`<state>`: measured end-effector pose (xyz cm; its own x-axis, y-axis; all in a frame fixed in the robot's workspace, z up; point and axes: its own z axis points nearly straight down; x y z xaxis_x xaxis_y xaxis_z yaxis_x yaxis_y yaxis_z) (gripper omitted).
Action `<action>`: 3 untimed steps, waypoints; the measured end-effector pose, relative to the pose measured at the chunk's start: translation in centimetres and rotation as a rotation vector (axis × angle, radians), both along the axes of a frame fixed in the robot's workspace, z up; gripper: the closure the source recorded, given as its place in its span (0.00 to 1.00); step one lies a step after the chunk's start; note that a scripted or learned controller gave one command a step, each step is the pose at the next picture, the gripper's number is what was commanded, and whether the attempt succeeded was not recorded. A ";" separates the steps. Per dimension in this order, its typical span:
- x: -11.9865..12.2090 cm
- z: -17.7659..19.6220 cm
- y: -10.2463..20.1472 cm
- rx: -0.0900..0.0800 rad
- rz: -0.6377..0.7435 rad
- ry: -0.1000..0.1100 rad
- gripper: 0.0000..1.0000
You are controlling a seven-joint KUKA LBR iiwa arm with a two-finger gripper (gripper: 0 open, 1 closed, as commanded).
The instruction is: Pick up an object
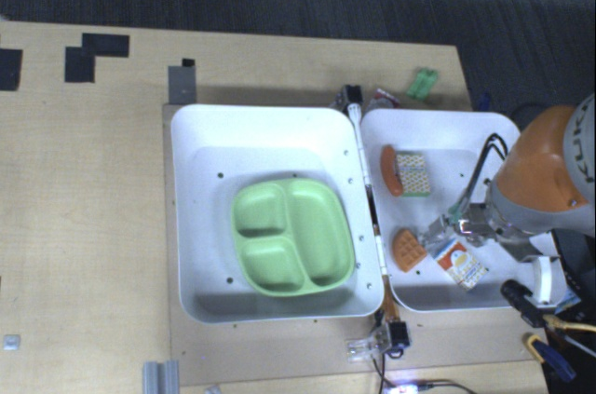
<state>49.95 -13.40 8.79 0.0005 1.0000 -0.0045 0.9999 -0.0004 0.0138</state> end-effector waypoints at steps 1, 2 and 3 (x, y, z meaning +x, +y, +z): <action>0.2 1.1 0.0 0.000 0.000 -0.007 1.00; 0.2 1.1 0.0 0.000 0.001 -0.006 0.00; -1.0 0.0 2.8 -0.002 0.002 0.000 0.00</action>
<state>48.98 -10.57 8.75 -0.0012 1.0000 -0.0064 0.9999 0.0013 0.0133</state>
